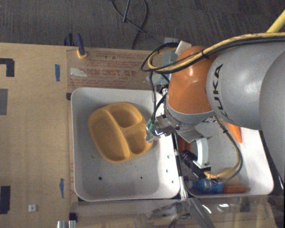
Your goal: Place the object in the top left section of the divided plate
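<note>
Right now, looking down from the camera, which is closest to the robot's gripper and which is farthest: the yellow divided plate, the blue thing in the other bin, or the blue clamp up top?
1. Yellow divided plate: in the left bin, right beside the gripper.
2. Round blue object: in the right bin, toward its bottom edge.
3. Blue clamp: at the bench's top edge, far left of the arm.

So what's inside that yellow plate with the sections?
The yellow divided plate shows three bare compartments with nothing lying in them. Its right edge sits under the gripper, so that bit is covered. The plate lies in the left white bin.
</note>
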`<state>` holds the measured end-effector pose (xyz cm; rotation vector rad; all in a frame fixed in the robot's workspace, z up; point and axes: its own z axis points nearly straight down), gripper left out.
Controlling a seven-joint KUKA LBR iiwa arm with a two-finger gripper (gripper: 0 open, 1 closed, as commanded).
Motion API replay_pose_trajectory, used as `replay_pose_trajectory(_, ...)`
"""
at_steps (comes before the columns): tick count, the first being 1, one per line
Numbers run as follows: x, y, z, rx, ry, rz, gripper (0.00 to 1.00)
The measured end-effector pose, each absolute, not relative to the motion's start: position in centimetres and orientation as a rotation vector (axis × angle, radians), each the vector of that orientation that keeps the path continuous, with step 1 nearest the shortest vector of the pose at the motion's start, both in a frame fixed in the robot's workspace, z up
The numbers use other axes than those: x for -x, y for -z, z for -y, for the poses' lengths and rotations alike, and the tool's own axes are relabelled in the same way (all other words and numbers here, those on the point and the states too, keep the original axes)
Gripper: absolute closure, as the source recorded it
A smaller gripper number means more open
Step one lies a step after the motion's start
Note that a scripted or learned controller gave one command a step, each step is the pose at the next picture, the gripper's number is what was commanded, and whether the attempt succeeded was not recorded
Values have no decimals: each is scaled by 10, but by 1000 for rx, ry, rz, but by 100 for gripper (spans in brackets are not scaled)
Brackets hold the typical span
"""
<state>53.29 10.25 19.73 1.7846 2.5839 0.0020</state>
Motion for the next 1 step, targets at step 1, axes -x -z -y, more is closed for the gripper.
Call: replay_pose_trajectory(1, -602, -213, -116, -1831, -2, -2550, 100)
